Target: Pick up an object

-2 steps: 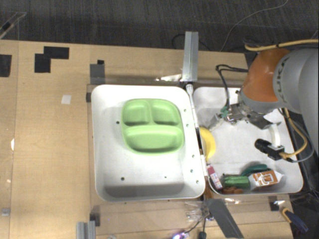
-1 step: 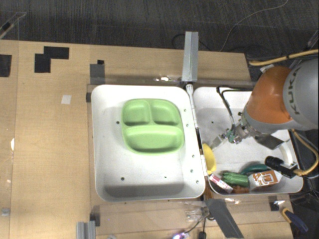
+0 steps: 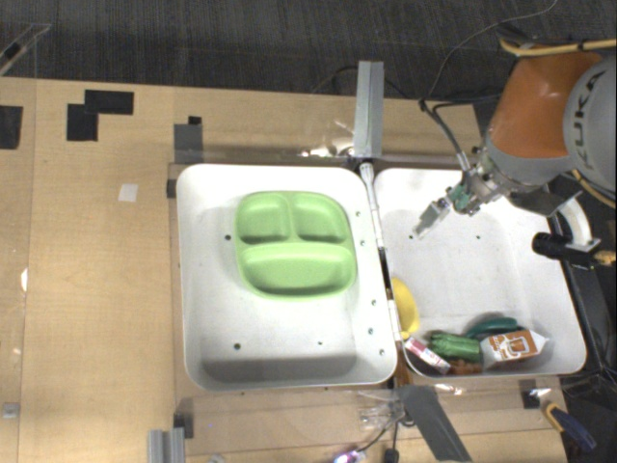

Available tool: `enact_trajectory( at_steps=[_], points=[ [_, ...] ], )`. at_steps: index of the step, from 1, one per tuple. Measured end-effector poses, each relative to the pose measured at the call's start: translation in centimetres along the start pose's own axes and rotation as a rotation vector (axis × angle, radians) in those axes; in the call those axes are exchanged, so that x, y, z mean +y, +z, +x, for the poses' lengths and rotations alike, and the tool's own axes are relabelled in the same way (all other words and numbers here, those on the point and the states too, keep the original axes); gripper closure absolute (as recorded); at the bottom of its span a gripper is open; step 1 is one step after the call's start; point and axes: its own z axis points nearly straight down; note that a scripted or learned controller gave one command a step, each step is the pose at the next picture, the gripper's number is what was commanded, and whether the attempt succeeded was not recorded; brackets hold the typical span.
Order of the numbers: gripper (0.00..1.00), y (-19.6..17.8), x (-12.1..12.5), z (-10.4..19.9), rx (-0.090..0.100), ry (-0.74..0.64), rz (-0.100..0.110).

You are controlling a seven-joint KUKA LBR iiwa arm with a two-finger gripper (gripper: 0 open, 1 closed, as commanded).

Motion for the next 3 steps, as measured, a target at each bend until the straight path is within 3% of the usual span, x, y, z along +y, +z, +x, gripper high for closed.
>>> enact_trajectory(
  at_steps=[1,2,3],
  points=[
    [0.00,7.6,-2.3,0.1,0.003,0.115,0.004],
    [0.00,9.5,-4.0,0.3,-0.004,0.122,-0.007],
    [0.00,2.0,2.8,-3.7,-0.001,0.019,0.000]
  ],
)
